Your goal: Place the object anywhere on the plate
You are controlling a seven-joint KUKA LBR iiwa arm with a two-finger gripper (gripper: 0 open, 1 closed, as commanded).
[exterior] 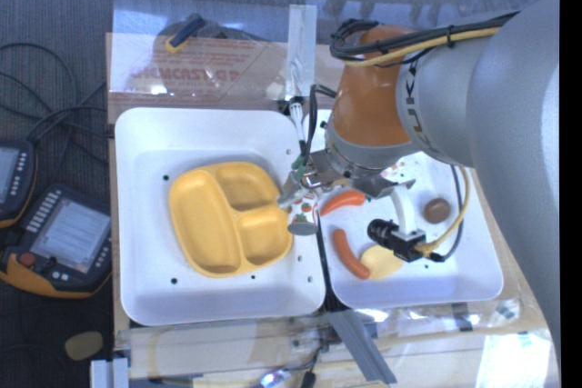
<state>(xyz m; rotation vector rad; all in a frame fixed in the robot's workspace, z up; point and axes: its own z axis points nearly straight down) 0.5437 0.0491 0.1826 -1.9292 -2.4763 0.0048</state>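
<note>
I am hovering the hand (305, 186) over the divider between the bins, near the yellow plate (227, 218), with a small colourful object (303, 206) just beneath it, presumably for dropping, though I cannot tell its grip state.

glossy yellow plastic plate (227, 218) (smooth), matt white bins (145, 286).

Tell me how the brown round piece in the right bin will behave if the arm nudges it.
The brown round piece looks smooth and rounded, so it would probably roll rather than slide. It seems small, likely light. It sits near the right bin's wall, which may stop it.
</note>
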